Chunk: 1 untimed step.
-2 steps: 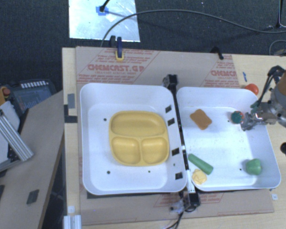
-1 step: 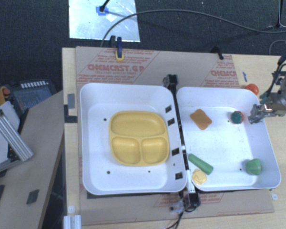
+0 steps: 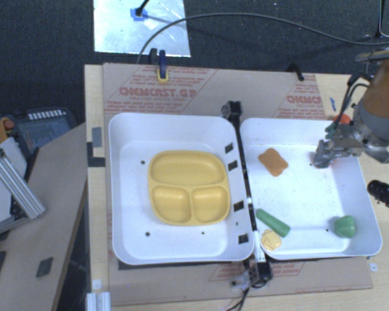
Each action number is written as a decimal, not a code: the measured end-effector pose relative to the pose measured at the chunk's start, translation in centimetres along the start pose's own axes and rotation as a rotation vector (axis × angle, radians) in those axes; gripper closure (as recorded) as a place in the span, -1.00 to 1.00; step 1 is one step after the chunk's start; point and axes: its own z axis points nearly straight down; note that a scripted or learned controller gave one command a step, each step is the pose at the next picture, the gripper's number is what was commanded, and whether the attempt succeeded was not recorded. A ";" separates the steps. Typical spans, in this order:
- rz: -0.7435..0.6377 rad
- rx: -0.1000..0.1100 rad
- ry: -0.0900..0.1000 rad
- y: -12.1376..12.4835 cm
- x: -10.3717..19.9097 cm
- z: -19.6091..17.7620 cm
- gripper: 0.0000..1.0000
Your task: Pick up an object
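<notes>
1. Dark carpet surrounds the table (image 3: pixel 201 89), whose top is covered with brown sheet printed in red letters.
2. Two shallow white bins sit side by side on it: the left bin (image 3: pixel 126 173) and the right bin (image 3: pixel 311 238), touching along a black divider.
3. Reaching in from the right, the grey arm (image 3: pixel 382 102) hangs over the right bin's far right corner.
4. A yellow compartment tray (image 3: pixel 188 186) lies in the middle of the left bin.
5. The gripper (image 3: pixel 323 155) is low over the right bin's upper right area; whether it is apart or together cannot be told, and nothing shows between its tips.
6. An orange piece (image 3: pixel 273 161) lies left of the gripper, apart from it.
7. A green cylinder (image 3: pixel 273 223) lies tilted near the bin's lower left, just beside a small yellow piece (image 3: pixel 270 240).
8. A green round object (image 3: pixel 345 226) sits in the lower right corner.
</notes>
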 end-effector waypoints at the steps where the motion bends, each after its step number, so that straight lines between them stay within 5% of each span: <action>1: 0.000 -0.001 0.000 1.3 5.0 -0.9 1.00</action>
